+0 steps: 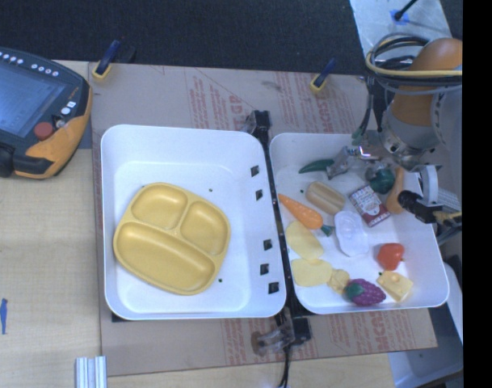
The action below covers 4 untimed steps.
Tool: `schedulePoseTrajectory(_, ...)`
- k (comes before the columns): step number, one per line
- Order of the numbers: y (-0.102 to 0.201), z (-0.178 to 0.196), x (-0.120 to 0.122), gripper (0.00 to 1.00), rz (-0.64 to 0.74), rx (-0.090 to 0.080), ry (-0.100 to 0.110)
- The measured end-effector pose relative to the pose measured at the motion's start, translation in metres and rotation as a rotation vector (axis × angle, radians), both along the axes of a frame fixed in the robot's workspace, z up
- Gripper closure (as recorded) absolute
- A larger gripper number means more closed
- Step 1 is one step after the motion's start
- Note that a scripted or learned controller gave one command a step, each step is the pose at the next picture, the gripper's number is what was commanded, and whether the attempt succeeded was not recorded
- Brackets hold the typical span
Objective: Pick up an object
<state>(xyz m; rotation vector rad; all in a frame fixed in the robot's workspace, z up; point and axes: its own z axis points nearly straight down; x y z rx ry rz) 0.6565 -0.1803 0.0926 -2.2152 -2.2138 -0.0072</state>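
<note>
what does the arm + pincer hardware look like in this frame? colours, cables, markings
Single grey arm entering from the right, with a rounded orange section near the top. Black and yellow cables loop around it just beside the orange part. The pincer is small, metallic grey with dark parts, over the right bin. No markings are legible at this resolution.

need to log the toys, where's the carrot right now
In the camera view the carrot lies in the right bin, near its left wall, just left of the tan cylinder and above the pale yellow pieces.
</note>
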Motion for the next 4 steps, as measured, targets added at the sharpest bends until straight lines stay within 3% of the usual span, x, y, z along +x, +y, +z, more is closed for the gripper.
schedulePoseTrajectory(1, -0.005, 0.001, 0.0, 0.0, 0.015, 0.01, -0.003)
schedulePoseTrajectory(2, -0.016, 0.0, -0.124, 0.0, 0.015, 0.023, 0.005)
schedulePoseTrajectory(3, 0.009, 0.021, -0.056, 0.0, 0.009, -0.011, -0.008)
schedulePoseTrajectory(4, 0.01, -0.001, -0.037, 0.0, 0.007, -0.012, -0.004)
